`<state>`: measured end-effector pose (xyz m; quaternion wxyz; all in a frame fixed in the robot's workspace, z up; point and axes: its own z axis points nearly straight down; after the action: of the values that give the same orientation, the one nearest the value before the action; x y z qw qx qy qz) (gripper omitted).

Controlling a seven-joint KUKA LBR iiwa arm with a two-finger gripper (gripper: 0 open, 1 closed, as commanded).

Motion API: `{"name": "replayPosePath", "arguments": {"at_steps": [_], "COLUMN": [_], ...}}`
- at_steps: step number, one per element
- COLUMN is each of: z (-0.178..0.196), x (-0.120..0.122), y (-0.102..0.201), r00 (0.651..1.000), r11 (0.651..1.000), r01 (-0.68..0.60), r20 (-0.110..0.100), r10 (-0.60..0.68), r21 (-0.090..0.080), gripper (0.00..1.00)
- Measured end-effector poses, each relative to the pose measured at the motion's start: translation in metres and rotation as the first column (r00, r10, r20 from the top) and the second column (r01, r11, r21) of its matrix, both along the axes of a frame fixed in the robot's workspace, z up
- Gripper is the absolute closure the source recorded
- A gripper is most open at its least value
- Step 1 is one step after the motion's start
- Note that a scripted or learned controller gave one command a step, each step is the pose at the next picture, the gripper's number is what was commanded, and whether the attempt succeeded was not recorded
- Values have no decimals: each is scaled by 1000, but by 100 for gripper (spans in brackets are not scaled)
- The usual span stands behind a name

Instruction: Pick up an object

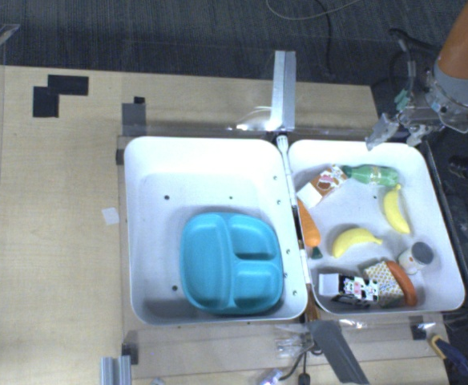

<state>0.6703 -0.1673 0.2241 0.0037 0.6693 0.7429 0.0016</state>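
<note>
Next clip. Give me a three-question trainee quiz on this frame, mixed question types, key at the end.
1. True or false: the blue divided plate lies in the left bin.
2. How many bananas are in the right bin?
3. Which item lies along the right bin's far side, beside the green bottle? A) the small carton B) the carrot C) the blue plate

Key: 1 true. 2 two: one and another. 3 A. The gripper is above the far rim, beyond the items.

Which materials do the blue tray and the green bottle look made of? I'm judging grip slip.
The blue tray looks like molded plastic with a matte finish: uniform color, rounded compartments. The green bottle seems translucent plastic or glass, judging by its pale glossy sheen; which one is unclear.
</note>
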Motion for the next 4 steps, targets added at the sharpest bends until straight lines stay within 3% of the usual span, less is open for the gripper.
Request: {"name": "replayPosePath", "arguments": {"at_steps": [1,2,3,4], "z": [-44,-127,-114,-84], "x": [-9,-31,-28,-21], "y": [-38,-37,-37,-38], "r00": [1000,999,999,993], "r11": [1000,999,999,993], "r01": [30,-38,-39,121], "r20": [-2,1,8,0], "r10": [-30,38,39,-121], "r21": [0,0,-1,2], "gripper": [0,0,100,100]}}
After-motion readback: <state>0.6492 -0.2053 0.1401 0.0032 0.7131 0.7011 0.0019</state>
